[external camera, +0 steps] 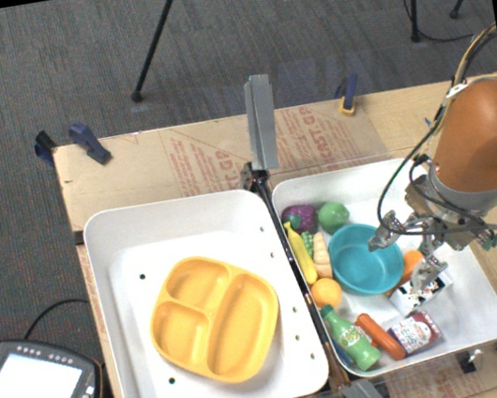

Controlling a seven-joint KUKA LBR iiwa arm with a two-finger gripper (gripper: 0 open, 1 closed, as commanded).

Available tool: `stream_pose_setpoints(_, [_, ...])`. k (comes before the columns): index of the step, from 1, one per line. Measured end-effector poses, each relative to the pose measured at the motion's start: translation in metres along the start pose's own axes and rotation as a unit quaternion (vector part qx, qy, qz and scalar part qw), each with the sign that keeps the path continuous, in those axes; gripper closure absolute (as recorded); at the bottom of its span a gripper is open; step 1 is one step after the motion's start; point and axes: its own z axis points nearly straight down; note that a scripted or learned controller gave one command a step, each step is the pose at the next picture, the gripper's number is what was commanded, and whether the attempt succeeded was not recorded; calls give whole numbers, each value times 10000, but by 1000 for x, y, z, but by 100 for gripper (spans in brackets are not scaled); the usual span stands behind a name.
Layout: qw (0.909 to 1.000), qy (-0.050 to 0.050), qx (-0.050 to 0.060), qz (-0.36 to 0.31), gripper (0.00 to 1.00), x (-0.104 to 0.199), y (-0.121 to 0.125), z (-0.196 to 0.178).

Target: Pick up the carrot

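Observation:
The carrot (379, 336), a short orange-red stick, lies near the front edge of the right bin (480, 295), between a green bottle (351, 335) and a red can (415, 333). My gripper (427, 282) hangs low in the right bin, just right of the blue bowl (366, 258) and above the red can. It is about a hand's width up and to the right of the carrot and is not touching it. A small orange object (414, 261) sits against the bowl right beside the gripper.
The right bin also holds a purple vegetable (299, 218), a green fruit (333, 216), a banana (302, 258), a corn cob (321, 253) and an orange (326, 292). A yellow divided plate (214, 318) lies in the left bin (113, 265).

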Motion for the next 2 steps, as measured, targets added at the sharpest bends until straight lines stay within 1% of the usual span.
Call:
stream_pose_setpoints(1, [9989,-32,18,477,0,-5,-11,30])
stream_pose_setpoints(2, [9953,-29,58,965,0,-27,-15,30])
